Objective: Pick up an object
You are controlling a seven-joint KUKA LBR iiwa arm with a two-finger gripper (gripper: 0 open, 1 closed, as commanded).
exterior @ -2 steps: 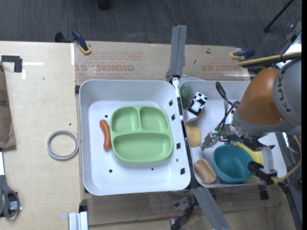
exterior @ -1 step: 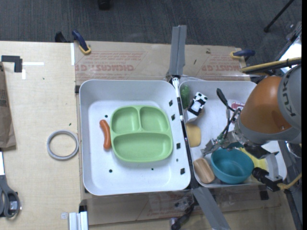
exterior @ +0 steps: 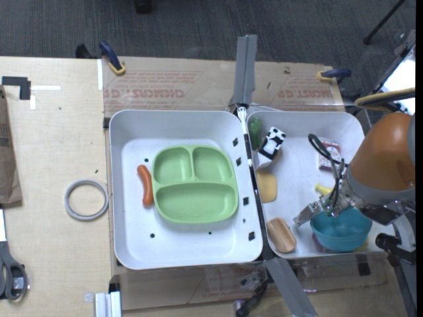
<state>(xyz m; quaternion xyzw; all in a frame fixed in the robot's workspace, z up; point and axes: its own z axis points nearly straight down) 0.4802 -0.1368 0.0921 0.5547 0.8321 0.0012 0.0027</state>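
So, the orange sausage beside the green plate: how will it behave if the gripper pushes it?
The orange sausage looks round and long, so it may roll sideways. It lies close to the green divided plate, which would likely stop it. Its glossy surface suggests smooth plastic, perhaps slippery.

We see two white bins side by side; the left bin [exterior: 125, 197] holds a green divided tray [exterior: 195, 183] with an orange sausage [exterior: 145, 184] at its 9 o'clock. In the right bin [exterior: 297, 127] the gripper [exterior: 322, 209] hangs at the 10 o'clock rim of a teal bowl [exterior: 341, 230], with a bread roll [exterior: 281, 235] at the bowl's 9 o'clock
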